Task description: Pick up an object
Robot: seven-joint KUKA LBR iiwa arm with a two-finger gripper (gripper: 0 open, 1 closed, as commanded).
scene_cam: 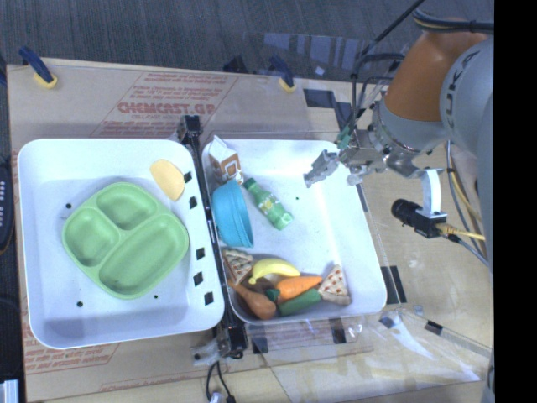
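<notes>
My gripper (322, 167) hangs over the upper right part of the right bin (352, 225), above bare white floor, with nothing seen in it. Left of it lies a green bottle (269, 204), and beyond that a blue bowl (231, 213) on its edge and a small carton (222, 161). Along the bin's near wall sit a banana (273, 269), a carrot (298, 286), a toast slice (237, 264), a sandwich wedge (336, 285), a green vegetable (294, 304) and a brown sausage-like piece (257, 304).
The left bin (33, 225) holds a green divided plate (126, 238) and a yellow piece (168, 179) near its right wall. A black divider (198, 208) runs between the bins. Cables and a black fitting (415, 217) lie right of the right bin.
</notes>
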